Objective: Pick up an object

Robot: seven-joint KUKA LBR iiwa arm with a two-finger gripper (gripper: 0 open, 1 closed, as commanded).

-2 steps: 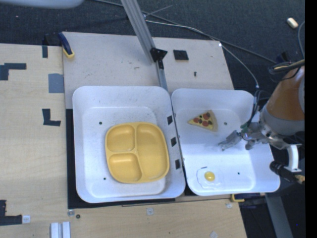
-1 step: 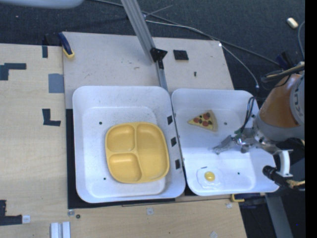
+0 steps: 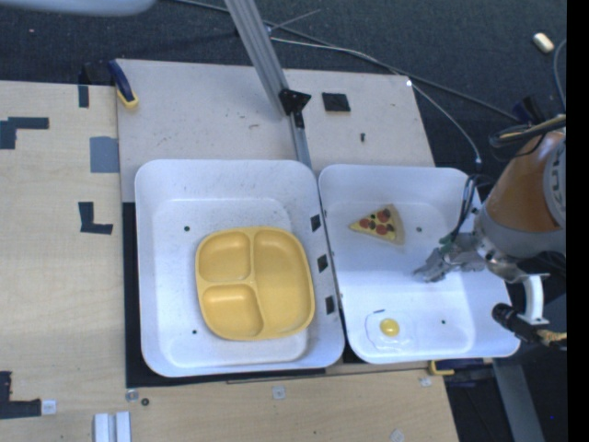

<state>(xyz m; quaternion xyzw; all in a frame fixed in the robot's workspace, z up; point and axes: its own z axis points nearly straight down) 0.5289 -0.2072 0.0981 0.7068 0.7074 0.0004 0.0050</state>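
Low over the right-hand shallow white bin [image 3: 460, 191] sits the two-finger metal gripper [image 3: 433, 271], carried on the grey arm with its orange band [image 3: 523, 194] that comes in from the right edge. Its grey tips point leftward and down toward the bin floor, close to the right side of the bin's middle. At this size the tips blur together with their shadow, so whether they are spread or pressed together cannot be told, and nothing can be seen between them.

Up and to the left of the gripper, apart from it, lies a small toy pizza slice [image 3: 378, 223], a yellow wedge with red dots and a tan crust, flat on the floor of the same bin. Nearer the bin's front wall, below and left of the gripper and also apart from it, lies a toy fried egg [image 3: 389, 328], white with a round yellow yolk, hard to pick out against the white plastic.

The left-hand shallow white bin [image 3: 161, 191] holds a yellow plastic divided plate [image 3: 255, 283] with three compartments, lying flat near the bin's middle and well away from the gripper.
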